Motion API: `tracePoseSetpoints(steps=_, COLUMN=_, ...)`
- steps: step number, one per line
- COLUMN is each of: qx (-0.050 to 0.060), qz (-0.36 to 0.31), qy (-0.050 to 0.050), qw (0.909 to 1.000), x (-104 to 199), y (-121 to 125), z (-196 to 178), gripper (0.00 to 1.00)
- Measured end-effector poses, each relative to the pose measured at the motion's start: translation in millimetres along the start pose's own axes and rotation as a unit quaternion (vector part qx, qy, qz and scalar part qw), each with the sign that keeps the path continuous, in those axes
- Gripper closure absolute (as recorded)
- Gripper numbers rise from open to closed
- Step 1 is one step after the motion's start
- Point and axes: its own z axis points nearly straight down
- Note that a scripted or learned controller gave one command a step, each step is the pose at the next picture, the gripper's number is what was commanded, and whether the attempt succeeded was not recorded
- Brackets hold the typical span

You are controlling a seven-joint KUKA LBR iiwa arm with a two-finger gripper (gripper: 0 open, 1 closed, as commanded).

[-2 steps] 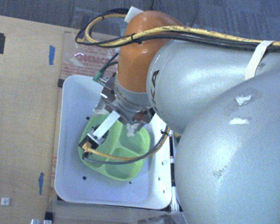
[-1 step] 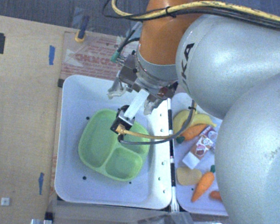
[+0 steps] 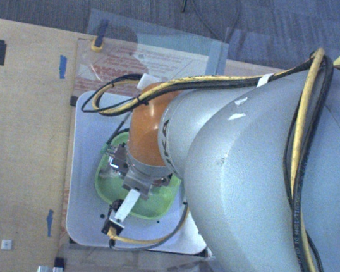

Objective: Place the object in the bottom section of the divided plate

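Observation:
A light green divided plate lies in the white bin, mostly covered by my arm. My wrist, with its orange band, hangs straight over the plate. The gripper points down at the plate's left part and is seen from above. The arm hides any object on the plate or in the gripper. Only the plate's left rim and lower right part show.
The white bin sits on a wooden bench marked with black and blue tape. A clear sheet over red-printed paper lies behind the bin. Yellow and black cables loop off the wrist over the bin's front. The big grey arm takes the right half.

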Motion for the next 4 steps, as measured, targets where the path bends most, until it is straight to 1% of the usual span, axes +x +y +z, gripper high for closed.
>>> tracePoseSetpoints(steps=1, qx=0.003, qz=-0.108, qy=-0.005, qw=0.9941, x=31.8, y=57.4, z=-207.0, gripper=0.0)
tracePoseSetpoints(steps=2, qx=0.004, qz=-0.13, qy=-0.004, qw=0.9915, x=4.7, y=-28.5, z=-73.0, gripper=0.0)
tracePoseSetpoints(steps=3, qx=0.003, qz=-0.138, qy=-0.005, qw=0.9904, x=2.9, y=-50.0, z=-240.3, gripper=0.0)
tracePoseSetpoints(steps=4, qx=0.003, qz=-0.141, qy=-0.005, qw=0.99, x=5.4, y=-51.0, z=-250.0, gripper=1.0)
